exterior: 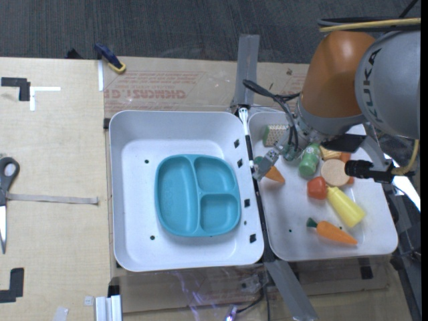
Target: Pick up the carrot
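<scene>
Left bin (120, 199): teal divided plate (198, 194), three compartments, sits centred. Right bin (294, 243): yellow piece (346, 206) right of centre, red piece (317, 188) touching its far-left end, round tan piece (334, 172) just beyond, green piece (309, 162) left of that, small orange wedge (273, 174) near the left wall. Bench left of the bins: scissors (5, 179) at the left edge, black tape marks (17, 85), blue-yellow clip (109, 56) far side on cardboard (174, 85)
</scene>
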You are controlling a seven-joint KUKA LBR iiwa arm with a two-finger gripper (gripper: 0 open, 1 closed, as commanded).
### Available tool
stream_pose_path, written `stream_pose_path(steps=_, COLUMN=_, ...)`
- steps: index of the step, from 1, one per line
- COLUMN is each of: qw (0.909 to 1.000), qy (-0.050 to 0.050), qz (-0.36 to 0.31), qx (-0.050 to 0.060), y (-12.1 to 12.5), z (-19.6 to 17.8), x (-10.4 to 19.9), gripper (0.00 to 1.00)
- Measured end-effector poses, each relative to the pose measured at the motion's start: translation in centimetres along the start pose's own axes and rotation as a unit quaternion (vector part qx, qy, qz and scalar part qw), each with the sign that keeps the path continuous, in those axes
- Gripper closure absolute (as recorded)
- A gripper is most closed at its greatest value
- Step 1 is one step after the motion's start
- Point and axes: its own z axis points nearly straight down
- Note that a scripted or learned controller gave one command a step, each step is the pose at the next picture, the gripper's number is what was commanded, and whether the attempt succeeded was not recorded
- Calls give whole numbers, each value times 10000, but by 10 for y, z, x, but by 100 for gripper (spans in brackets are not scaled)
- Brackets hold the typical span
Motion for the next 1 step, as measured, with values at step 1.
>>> stream_pose_path(steps=1, qw=10000, qy=0, qz=0, qx=0, y=0, z=0, x=0, gripper=0)
